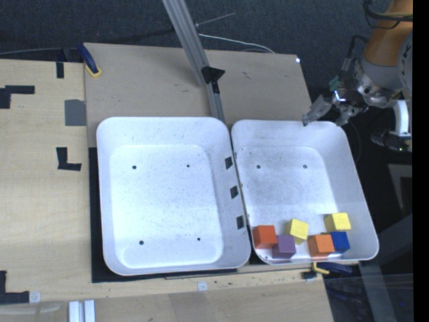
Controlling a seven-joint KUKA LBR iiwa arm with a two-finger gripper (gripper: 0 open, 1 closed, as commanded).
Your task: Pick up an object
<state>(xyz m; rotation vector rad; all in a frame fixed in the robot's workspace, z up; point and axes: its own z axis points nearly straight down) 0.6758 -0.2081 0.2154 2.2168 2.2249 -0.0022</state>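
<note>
Hovering: hand (320, 113) over right bin (335, 134) far corner | opening unclear | nothing visibly held

Two bins side by side on bench (154, 79). Left bin (107, 200) at 9 o'clock of right bin (335, 139), rims touching. Six blocks clustered in right bin along its 6 o'clock wall: first block (265, 236) at cluster's 9 o'clock end, second (285, 246) just beside it at 4 o'clock, third (298, 229) at 1 o'clock of second, fourth (321, 245) and fifth (340, 241) touching, sixth (338, 221) at 12 o'clock of fifth. Gripper (322, 111) at right bin's 1 o'clock corner, arm (385, 52) beyond at 2 o'clock. Slanted rail (188, 35) at 12 o'clock, running toward gap between bins.
</note>
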